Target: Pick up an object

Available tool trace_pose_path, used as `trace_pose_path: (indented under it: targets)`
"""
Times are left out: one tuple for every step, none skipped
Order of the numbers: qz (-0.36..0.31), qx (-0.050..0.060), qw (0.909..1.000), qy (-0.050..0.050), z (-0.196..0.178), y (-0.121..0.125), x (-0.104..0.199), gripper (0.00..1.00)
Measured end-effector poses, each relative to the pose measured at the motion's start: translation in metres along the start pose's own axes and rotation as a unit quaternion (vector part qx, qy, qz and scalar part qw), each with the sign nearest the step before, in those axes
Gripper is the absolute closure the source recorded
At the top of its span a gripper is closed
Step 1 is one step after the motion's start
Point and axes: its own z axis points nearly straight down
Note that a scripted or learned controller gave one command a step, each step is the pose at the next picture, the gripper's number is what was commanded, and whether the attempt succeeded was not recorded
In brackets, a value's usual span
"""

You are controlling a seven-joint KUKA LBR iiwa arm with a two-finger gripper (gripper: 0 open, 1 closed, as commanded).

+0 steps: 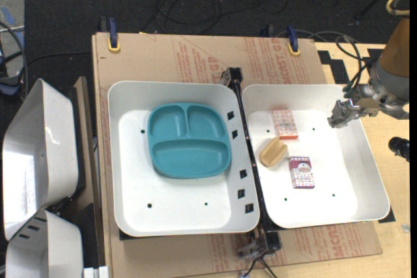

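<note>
The pincer (338, 115) hangs over the far right part of the right white bin (365, 159), and whether it is spread or pressed together cannot be told; nothing shows between its tips. To its left lies a small pink-and-white carton (285, 124), its long axis running far to near. Just nearer sits a tan rounded block (273, 153), slanted, and beside that a dark red printed packet (301, 172). The pink carton looks the closest target, calling for a leftward reach. The left white bin (130, 205) holds a teal divided plastic plate (189, 140).
</note>
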Motion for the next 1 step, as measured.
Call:
trace_pose_path:
  targets:
    - [-0.001, 0.000, 1.0000, 0.000, -0.0539, 0.0019, -0.0004, 1.00]
